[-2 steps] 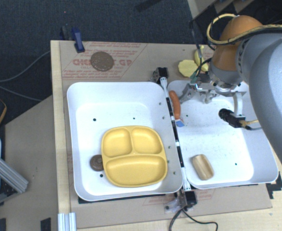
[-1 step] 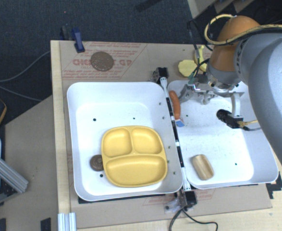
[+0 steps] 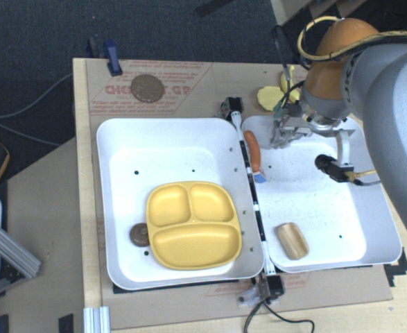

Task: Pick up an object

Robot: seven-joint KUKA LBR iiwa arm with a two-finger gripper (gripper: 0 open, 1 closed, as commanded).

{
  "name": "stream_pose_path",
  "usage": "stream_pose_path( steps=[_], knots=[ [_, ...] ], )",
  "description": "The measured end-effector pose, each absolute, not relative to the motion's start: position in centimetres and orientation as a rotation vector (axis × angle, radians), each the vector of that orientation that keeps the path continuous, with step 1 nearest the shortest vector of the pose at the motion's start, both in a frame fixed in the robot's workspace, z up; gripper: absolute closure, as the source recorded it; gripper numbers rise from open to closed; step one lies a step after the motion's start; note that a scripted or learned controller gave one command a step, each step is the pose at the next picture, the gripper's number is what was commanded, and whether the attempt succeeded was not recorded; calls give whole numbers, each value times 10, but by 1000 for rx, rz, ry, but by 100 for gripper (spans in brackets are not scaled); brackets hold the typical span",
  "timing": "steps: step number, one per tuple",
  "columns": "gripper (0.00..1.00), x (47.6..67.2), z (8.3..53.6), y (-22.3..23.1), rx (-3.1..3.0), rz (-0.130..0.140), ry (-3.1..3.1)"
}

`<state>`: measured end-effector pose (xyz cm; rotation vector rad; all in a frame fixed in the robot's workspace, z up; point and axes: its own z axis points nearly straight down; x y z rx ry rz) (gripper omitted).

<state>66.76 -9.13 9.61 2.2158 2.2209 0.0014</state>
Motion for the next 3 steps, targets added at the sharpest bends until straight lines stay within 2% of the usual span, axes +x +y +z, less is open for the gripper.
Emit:
stream_pose_path(
  steps=[1, 2, 3],
  knots=[
    [0, 667, 95, -91, 2217, -1, 2222],
    [0, 666, 84, -92, 2221, -3, 2224],
    [0, 666, 85, -170, 2223, -3, 2211]
  ],
)
